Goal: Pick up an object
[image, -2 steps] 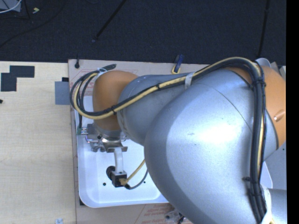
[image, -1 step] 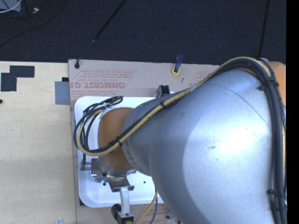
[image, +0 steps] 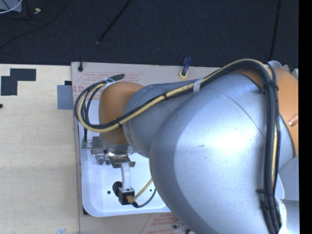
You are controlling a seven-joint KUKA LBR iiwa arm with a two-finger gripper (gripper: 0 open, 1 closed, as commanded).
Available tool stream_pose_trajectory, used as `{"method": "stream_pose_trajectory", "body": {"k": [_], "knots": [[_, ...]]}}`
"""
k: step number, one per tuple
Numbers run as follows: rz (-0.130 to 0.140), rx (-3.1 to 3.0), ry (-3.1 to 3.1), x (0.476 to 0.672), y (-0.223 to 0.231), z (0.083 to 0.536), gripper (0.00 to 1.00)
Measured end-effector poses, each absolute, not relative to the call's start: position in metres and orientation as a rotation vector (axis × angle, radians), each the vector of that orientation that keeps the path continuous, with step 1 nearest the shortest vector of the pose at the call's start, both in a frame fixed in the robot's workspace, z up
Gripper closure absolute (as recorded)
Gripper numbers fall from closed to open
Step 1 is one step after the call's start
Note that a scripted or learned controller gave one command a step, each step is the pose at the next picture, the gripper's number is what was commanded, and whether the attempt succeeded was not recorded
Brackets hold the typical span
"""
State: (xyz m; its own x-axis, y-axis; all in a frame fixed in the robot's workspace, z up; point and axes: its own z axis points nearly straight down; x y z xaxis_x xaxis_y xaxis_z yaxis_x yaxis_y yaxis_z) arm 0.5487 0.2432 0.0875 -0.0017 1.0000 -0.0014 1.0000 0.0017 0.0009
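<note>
The pincer (image: pixel 114 156), poised low in the white bin's (image: pixel 97 201) near-left part for a grab, is masked by the wrist (image: pixel 116 113), so I cannot tell its state; the object probably lies hidden under the arm (image: pixel 214 150).

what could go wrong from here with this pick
The arm covers most of the white bin, so what lies under the wrist cannot be checked; a grasp may close on nothing.
The wrist sits near the bin's left wall; a descent might clip it.
The looped cable by the wrist might snag.
</note>
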Motion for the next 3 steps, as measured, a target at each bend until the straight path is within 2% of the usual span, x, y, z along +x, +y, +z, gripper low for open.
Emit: {"method": "stream_pose_trajectory", "body": {"k": [1, 2, 3], "knots": [[-0.006, 2.226, 2.220, 0.549, 0.242, 0.100, 1.00], [-0.014, 2.230, 2.220, 0.502, 0.242, 0.096, 1.00], [0.003, 2.222, 2.224, 0.475, 0.243, 0.199, 1.00]]}}
